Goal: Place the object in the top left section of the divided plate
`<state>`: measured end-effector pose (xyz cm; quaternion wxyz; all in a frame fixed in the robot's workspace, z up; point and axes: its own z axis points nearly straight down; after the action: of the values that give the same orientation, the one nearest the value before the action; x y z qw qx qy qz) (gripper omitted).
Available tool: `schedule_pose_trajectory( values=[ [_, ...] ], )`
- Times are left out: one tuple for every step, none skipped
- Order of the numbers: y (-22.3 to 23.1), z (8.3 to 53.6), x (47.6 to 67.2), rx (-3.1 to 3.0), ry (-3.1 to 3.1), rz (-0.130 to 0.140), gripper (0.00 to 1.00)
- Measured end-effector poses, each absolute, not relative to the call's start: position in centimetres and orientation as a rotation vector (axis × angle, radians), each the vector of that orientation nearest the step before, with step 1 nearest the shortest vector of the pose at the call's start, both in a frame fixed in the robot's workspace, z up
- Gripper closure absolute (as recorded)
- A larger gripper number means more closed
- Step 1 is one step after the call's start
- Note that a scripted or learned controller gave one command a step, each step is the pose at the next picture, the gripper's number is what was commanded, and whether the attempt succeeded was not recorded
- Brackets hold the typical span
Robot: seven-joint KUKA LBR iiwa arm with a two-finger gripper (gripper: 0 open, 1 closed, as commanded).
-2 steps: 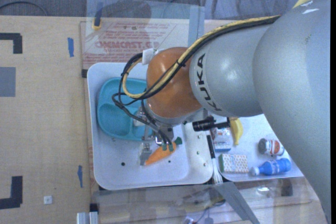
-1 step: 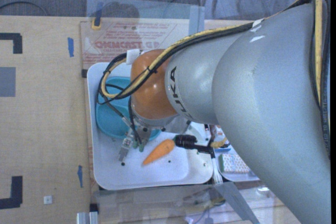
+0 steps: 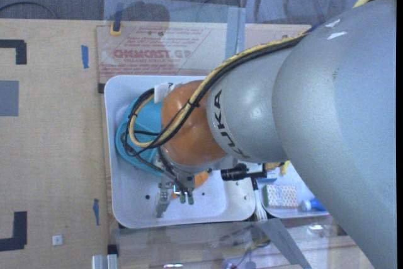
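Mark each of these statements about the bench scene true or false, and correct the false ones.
1. The grey arm reaches over the left white bin. True.
2. A teal divided plate lies in that bin, partly hidden under the orange wrist band. True.
3. The plate lies in the right bin. False: it lies in the left one.
4. The gripper hangs over the wooden bench top. False: it is above the left bin's floor.

Arm [image 3: 252,116] over plate [image 3: 141,123]; bin floor [image 3: 135,201] open.
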<state>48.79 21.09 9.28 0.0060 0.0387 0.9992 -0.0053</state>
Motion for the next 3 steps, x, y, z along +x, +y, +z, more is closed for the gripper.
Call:
schedule_pose_trajectory(
  values=[
    [17.2, 9.3, 54.2, 1.007, 2.977, 0.017, 0.00],
    [19.9, 9.1, 54.1, 1.709, 2.635, 0.009, 0.00],
    [19.9, 9.3, 52.9, 0.622, 3.064, 0.000, 0.00]
  ],
)
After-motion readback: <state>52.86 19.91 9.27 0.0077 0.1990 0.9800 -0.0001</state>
